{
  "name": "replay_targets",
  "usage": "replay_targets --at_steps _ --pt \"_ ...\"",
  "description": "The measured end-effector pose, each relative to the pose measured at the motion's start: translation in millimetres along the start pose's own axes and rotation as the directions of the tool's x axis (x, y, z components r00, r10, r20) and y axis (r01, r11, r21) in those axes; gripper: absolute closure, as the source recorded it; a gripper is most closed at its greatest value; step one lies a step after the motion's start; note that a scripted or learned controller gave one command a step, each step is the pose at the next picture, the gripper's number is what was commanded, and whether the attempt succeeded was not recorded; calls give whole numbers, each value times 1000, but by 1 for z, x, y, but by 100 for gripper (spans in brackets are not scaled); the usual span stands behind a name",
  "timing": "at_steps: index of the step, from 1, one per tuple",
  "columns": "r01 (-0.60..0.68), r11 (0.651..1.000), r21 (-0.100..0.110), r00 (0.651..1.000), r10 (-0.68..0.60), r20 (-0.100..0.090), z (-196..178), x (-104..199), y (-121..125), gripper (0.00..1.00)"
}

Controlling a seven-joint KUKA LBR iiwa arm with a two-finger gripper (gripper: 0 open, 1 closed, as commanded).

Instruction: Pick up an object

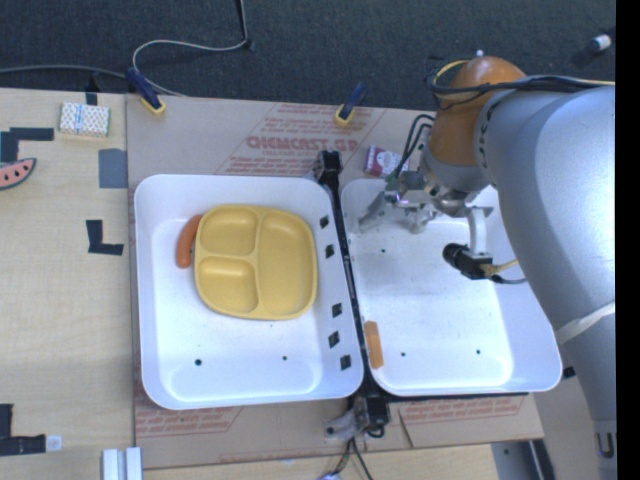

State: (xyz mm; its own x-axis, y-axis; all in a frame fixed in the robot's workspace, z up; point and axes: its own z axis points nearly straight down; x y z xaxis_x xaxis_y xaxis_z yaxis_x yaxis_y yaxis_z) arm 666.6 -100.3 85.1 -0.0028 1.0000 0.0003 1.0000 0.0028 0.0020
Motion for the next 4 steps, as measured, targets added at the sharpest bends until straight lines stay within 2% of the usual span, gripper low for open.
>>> replay_targets --at_steps 1,2,3,4 --pt "1 1000 1 1000 -1 4 -10 -1 0 100" --pt "2 1000 3 1000 -2 6 -19 -1 0 100" --pt "2 1000 3 1000 -2 7 -19 -1 0 0" --pt "2 1000 4 1000 -2 8 -29 -1 0 100"
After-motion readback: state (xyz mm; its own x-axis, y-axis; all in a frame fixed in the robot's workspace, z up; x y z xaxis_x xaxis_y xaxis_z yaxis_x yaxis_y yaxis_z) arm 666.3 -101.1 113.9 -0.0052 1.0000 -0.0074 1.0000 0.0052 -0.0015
